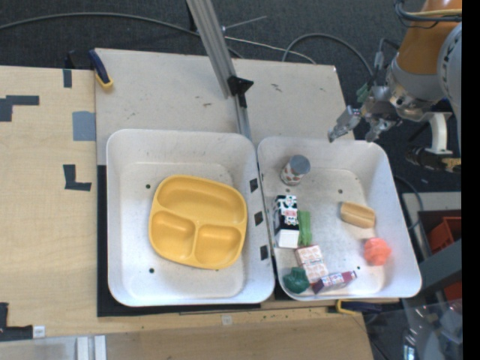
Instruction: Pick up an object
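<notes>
arm reaches from right, gripper (355, 125) apparently spread open, holding nothing.

Pale bench (172, 100), two white bins (124, 223) side by side, blue-yellow clamp (101, 70)

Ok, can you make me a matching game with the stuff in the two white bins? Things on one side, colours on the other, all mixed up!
Things:
1. divided tray in the left bin
2. ball in the right bin
3. bread-shaped block
4. small can

Colours:
A. tan
B. yellow
C. grey lid
D. orange

Pairs: 1-B, 2-D, 3-A, 4-C
</notes>
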Available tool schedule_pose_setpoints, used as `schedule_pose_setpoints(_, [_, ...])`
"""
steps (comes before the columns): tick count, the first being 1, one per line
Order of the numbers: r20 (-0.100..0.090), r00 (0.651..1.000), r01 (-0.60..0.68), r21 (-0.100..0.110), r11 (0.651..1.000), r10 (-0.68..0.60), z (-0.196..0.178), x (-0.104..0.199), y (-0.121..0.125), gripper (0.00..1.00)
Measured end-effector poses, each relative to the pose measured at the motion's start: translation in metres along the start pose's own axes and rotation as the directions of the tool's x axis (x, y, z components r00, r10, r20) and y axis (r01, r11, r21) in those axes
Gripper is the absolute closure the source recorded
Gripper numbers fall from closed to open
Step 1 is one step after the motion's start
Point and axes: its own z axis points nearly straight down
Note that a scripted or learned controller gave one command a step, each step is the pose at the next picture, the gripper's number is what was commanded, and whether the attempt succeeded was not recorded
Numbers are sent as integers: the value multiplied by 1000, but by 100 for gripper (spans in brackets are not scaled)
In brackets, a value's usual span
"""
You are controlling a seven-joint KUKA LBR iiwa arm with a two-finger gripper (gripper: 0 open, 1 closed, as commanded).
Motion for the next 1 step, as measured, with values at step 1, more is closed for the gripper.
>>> schedule_pose_setpoints(1, [0, 1000, 0, 0, 1000, 0, 0, 0, 0, 0])
